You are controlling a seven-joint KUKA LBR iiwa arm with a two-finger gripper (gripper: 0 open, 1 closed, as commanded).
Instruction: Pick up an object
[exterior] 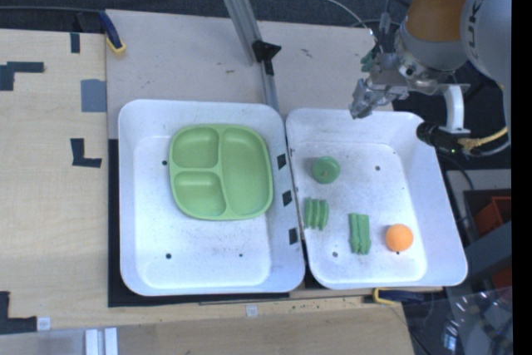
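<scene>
The gripper (362, 107) hangs over the far rim of the right bin (432, 179), near its far corner, and whether it is open or closed cannot be told; nothing shows in its grasp. In that bin a green round piece (325, 170) lies nearest the divide between the bins, with a ridged green piece (316, 214) just nearer the camera, another green piece (359, 233) beside it and an orange ball (399, 238) toward the right wall, all apart from each other with bare floor between. The left bin (141, 179) holds a green divided plate (221, 171) set toward its far half, leaving its near floor open.
</scene>
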